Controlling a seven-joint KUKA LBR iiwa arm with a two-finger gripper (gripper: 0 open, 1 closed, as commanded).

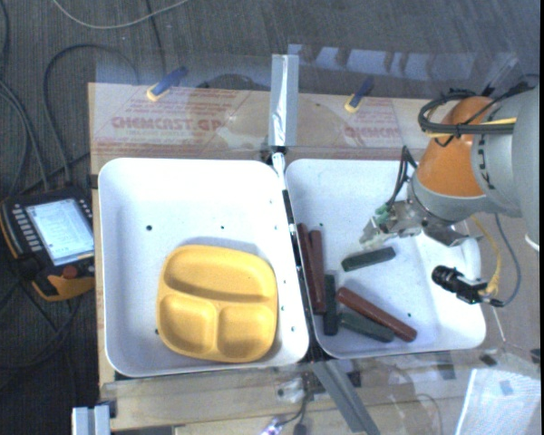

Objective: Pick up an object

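The arm (pixel 490 152) runs off the right edge, its upper links cut away. The gripper (pixel 385 225) is small and blurred over the right bin (pixel 344 184). The arm's bulk hides that bin's far right corner.

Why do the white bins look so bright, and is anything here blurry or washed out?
In the camera view, even light brightens the left bin and right bin. The yellow tray casts only a soft shadow. The gripper looks small and smeary, and glare washes out the clear sheet behind the bins.
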